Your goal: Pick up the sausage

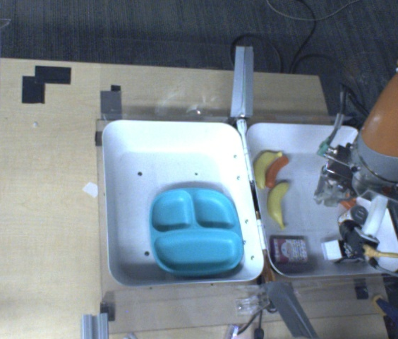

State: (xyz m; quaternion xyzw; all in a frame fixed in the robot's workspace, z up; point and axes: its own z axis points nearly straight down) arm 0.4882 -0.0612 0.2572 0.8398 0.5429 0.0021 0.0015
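Note:
The sausage (pixel 277 168) is a small curved orange-red piece lying in the left part of the right bin (pixel 305 136). It rests between two yellow bananas, touching the upper banana (pixel 264 167), with the lower banana (pixel 277 203) just below it. My gripper (pixel 328 186) hangs over the right half of the same bin, well to the right of the sausage and apart from it. The wrist and orange band (pixel 396 122) hide the bin's right side.
A dark red packet (pixel 288 250) lies at the right bin's front edge. A small orange-red bit (pixel 348 204) shows under the wrist. The left bin (pixel 125 189) holds a blue divided tray (pixel 195 232). A metal divider (pixel 243 83) stands between the bins.

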